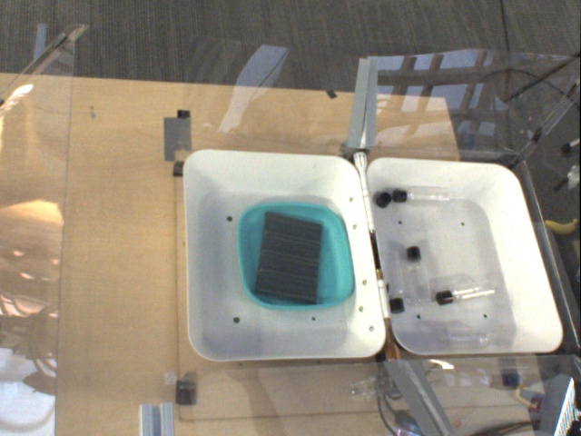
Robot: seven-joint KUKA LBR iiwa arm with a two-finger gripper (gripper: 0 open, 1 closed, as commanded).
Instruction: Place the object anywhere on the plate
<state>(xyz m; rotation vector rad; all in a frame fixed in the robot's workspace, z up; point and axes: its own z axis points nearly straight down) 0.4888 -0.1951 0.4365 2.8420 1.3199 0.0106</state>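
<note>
Camera view shows one dark ridged block (290, 258) lying flat on the one blue-green plate (339, 282). The block sits near the middle of the plate, so the job looks done. The plate rests in the left bin (209, 243), which keeps it from sliding. There are two white bins. The right bin (508, 243) holds a few small see-through tubes with black caps, about two (463, 293), plus little black bits near them (413, 253). I cannot tell how the grabber is set, open or closed.
</note>
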